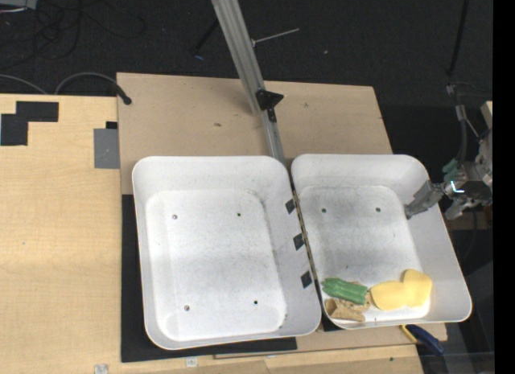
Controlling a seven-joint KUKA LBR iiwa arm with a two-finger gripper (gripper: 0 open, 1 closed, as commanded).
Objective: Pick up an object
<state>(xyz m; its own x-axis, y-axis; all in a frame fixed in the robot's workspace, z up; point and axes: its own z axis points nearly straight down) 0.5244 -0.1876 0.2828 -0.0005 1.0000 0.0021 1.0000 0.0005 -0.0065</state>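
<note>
Evidently the pickable things have gathered in the near corner of the right bin (378, 173) as the camera view shows it: a yellow object (402, 290) lies against the near wall, a green object (346, 289) sits just beside it toward the divider, and a tan object (348, 310) lies tucked under the green one at the rim. My guess is that the bin's curved floor lets loose things settle there. The left bin (211, 173) sits alongside. At the right bin's far edge the gripper (422, 199) hovers over the rim, well apart from the cluster; it is small, dark and partly cut off, so I cannot tell how its jaws stand
</note>
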